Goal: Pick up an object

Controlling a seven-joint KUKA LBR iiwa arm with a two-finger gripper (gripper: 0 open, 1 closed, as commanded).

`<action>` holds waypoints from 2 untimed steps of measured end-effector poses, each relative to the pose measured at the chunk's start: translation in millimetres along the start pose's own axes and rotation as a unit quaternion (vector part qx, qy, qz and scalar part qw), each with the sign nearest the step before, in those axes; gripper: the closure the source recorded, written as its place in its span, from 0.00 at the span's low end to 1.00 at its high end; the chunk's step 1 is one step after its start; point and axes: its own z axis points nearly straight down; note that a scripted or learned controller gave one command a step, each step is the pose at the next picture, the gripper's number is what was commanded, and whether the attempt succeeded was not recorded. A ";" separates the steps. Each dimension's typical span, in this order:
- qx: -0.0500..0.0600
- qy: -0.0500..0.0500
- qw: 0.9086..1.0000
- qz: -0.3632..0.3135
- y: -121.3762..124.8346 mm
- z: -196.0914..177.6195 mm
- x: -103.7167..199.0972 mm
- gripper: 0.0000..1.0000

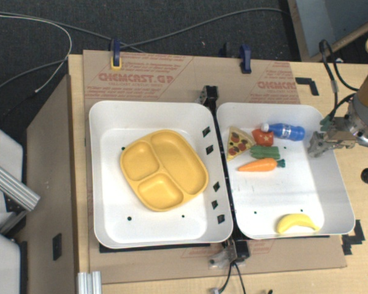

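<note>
Camera view: the pincer (322, 141) is seen at the right bin's (331, 182) 3 o'clock rim, its spread undeterminable; the blue bottle (286, 131) lies near, and could be rolled aside by an off-centre descent

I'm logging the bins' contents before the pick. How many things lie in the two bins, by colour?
Yellow: 2, the divided plate and the banana
Orange: 1, the carrot
Red: 1, the tomato
Blue: 1, the bottle
Mixed colours: 1, the pizza slice
Total: 6
</note>
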 end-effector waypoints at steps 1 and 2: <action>0.002 0.001 1.000 0.000 1.0 -15.2 0.1 1.00; 0.002 0.001 1.000 -0.002 20.1 -20.6 59.5 1.00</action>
